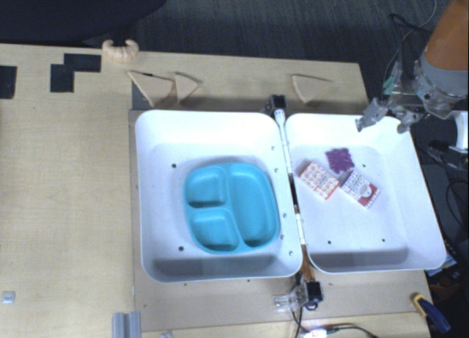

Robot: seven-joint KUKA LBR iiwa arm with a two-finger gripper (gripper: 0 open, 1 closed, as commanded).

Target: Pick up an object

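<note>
Your gripper (pixel 386 115) hangs at the far right corner of the right bin (pixel 410 182), above its rim, with two fingers splayed apart and nothing between them; I judge it open and empty. The arm enters from the right, its orange band (pixel 448 36) visible at the upper right. The candidates for the pick all lie together in the right bin, toward its far half: a small purple item (pixel 339 159) farthest from the camera, a patterned red-and-white packet (pixel 317 180) just to its near left, and a second packet (pixel 360 189) to its near right. The three are touching or very nearly so, which matters: a descent on any one risks nudging a neighbour, and I would judge the outer edges of the two packets the cleaner approach. Both packets lie flat, so the fingers will need to close low against the bin floor. The left bin (pixel 157 153) holds a blue divided tray (pixel 231 207), sitting centrally and well apart from the gripper; it plays no evident part in the present step. No pick has yet been made; the gripper stands off to the far right of the cluster, and a move leftward and nearer is called for before any descent.
</note>
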